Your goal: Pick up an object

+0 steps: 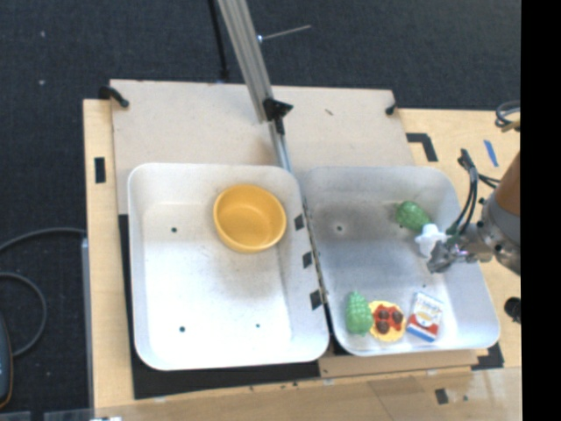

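I take the right bin (386, 191) as my landmark: a shallow white tray with rounded corners, its floor scuffed grey; the left bin (158, 261) sits flush against its left wall, same moulded shape, cleaner, dotted with small dark holes; in that left bin, toward its far right, a yellow bowl (250, 217), round, smooth, matte plastic, upright. Inside the right bin, near the far right, a green knobbly object (409, 214), rounded and bumpy; just beside it, toward the near side, a small white piece (429, 233), touching or nearly so; I cannot tell which. The gripper (441, 259) hangs over the right bin's right side, metallic grey, just below that white piece; whether its fingers are spread or closed I cannot tell. Along the right bin's near wall, left to right: a green bumpy cluster (357, 312), a yellow-rimmed red round item (387, 320), a small white carton with red and blue print (425, 317), tilted.
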